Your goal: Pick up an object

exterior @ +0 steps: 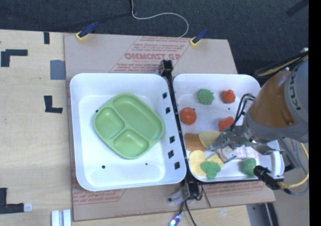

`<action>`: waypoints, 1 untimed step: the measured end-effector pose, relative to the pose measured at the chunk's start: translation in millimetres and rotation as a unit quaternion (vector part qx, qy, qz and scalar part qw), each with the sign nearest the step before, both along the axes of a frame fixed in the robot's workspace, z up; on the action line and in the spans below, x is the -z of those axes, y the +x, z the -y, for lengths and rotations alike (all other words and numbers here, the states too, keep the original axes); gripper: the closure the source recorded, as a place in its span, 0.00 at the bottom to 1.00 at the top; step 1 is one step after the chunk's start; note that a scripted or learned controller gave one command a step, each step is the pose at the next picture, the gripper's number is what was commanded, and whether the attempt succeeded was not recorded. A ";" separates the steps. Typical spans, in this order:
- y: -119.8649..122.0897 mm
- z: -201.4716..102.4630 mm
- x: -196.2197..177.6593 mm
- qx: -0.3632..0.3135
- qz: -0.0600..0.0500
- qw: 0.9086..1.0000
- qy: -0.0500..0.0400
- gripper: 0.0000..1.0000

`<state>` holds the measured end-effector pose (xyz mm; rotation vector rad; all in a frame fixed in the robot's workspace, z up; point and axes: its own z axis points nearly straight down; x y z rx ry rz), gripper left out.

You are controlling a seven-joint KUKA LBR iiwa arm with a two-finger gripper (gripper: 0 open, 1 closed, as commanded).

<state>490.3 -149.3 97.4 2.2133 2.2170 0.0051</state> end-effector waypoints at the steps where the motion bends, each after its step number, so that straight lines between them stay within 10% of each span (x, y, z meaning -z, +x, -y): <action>1: -5.0 -0.3 -60.1 0.000 -0.004 1.000 0.002 1.00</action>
